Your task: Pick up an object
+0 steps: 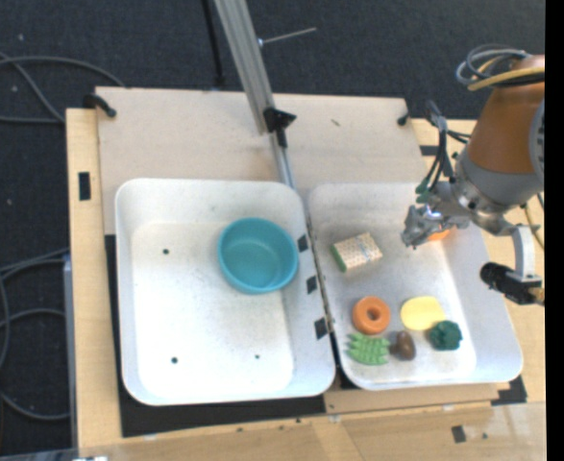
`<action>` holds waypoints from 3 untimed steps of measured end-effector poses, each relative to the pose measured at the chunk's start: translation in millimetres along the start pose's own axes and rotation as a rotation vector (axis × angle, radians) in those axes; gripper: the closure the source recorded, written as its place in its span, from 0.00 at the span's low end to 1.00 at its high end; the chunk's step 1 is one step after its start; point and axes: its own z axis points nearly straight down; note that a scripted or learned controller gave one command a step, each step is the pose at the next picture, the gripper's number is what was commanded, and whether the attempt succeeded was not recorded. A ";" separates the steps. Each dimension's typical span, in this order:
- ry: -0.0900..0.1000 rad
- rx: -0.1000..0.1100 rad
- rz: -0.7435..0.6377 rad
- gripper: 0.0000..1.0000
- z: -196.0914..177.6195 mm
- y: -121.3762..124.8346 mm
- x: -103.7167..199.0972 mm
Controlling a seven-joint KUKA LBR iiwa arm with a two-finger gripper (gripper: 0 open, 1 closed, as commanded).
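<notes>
My gripper hangs over the upper right part of the right bin, with a small orange thing showing just beside its tip. Left of it lies a tan checkered block. Near the bin's front sit an orange ring, a yellow oval piece, a dark green lump, a brown lump and a light green leafy piece. A blue bowl stands in the left bin.
A slanted metal rail crosses the back board and ends at a clamp near the bins' shared wall. Cables lie on the dark floor at left. A black fitting juts out at the right bin's right rim.
</notes>
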 end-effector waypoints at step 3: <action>0.001 0.008 -0.002 1.00 -25.8 -4.3 94.4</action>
